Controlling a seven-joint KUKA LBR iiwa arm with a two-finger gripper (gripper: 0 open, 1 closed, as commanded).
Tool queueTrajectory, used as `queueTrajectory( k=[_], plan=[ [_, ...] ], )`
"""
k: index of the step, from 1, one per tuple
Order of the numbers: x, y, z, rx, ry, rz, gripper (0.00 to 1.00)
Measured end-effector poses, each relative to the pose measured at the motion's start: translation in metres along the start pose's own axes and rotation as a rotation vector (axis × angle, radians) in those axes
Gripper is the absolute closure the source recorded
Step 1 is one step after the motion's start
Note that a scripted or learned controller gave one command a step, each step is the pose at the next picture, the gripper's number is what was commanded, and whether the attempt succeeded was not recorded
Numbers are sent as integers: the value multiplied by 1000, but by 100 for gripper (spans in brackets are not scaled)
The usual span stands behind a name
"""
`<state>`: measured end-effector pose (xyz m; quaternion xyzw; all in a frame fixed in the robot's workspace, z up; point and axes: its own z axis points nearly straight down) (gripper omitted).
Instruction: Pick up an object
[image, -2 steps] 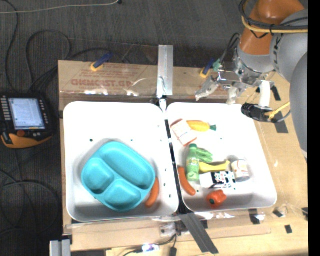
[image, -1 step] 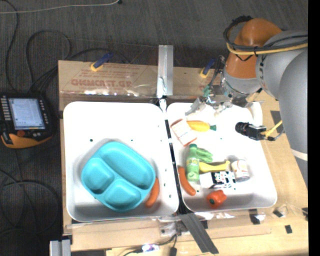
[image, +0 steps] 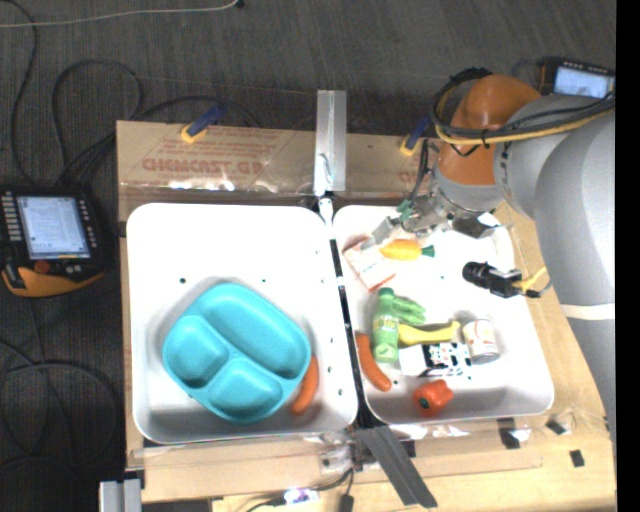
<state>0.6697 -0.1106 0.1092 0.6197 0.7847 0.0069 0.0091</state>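
Gripper (image: 418, 222) low at far edge of right white bin (image: 530, 385), directly over small orange carrot-shaped toy (image: 401, 250); toy's long axis runs left-right. Jaw opening: cannot tell.

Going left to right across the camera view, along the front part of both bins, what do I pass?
Blue divided tray in the left bin → orange sausage-shaped piece against the tray's right edge → orange carrot-like piece at the right bin's left wall → red tomato-like toy → small can.

right bin (image: 535, 385) crowded, left bin (image: 160, 235) upper half open
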Motion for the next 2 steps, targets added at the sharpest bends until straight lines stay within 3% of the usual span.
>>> queueTrajectory(
  k=[1,2],
  plan=[
    [1,1,-10,0,3,0,100],
    [-35,-6,-128,21,4,-25,100]
  ],
)
